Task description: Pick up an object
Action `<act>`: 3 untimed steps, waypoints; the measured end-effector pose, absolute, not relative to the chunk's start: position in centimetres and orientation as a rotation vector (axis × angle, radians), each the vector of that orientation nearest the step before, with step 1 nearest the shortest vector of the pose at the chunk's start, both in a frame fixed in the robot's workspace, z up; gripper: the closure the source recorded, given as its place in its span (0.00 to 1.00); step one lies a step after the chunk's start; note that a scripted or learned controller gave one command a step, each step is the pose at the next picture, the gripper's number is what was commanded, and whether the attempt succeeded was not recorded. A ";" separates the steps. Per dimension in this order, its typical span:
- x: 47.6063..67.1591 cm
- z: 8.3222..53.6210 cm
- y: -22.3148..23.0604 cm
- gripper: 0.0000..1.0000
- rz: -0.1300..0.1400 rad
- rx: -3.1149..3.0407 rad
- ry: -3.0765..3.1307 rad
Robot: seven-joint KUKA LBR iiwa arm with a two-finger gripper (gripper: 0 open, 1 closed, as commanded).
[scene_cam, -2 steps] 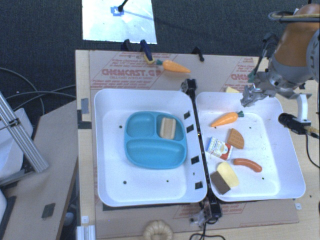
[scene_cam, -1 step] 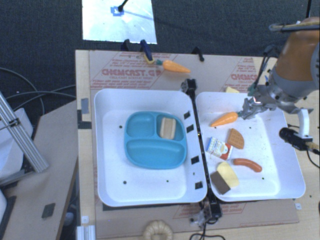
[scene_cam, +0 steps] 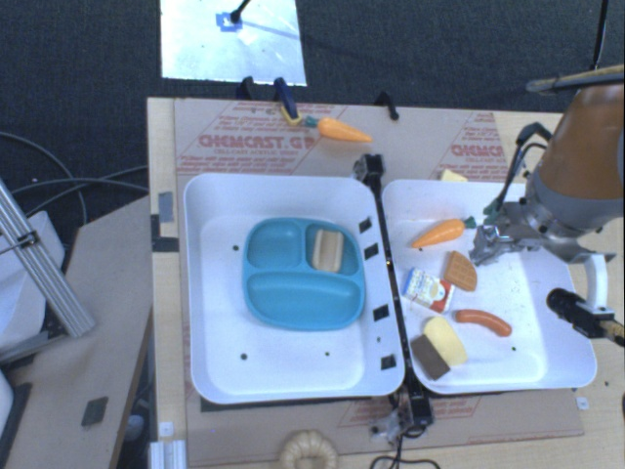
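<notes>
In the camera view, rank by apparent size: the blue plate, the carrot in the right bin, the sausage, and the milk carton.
1. blue plate, by far the largest.
2. carrot in the right bin.
3. sausage, looking close to that carrot, so that order is unsure.
4. milk carton, seemingly the smallest.

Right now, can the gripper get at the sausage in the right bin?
Probably yes. The sausage lies flat on bare bin floor, apart from the cracker and the yellow piece, and the gripper hangs just above it.
</notes>
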State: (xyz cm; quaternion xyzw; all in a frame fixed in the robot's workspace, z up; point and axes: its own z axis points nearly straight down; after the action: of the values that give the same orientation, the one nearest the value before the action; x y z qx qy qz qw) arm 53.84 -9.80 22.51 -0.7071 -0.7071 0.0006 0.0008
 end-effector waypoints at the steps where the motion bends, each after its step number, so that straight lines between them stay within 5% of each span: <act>1: 50.4 22.9 -7.4 1.00 0.001 -2.216 -2.225; 3: 48.8 23.5 -6.4 1.00 -0.004 -2.219 -2.228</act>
State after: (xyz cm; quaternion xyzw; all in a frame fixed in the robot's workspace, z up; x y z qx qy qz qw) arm 48.78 -6.44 23.48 -0.7057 -0.7085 -0.0013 -0.0013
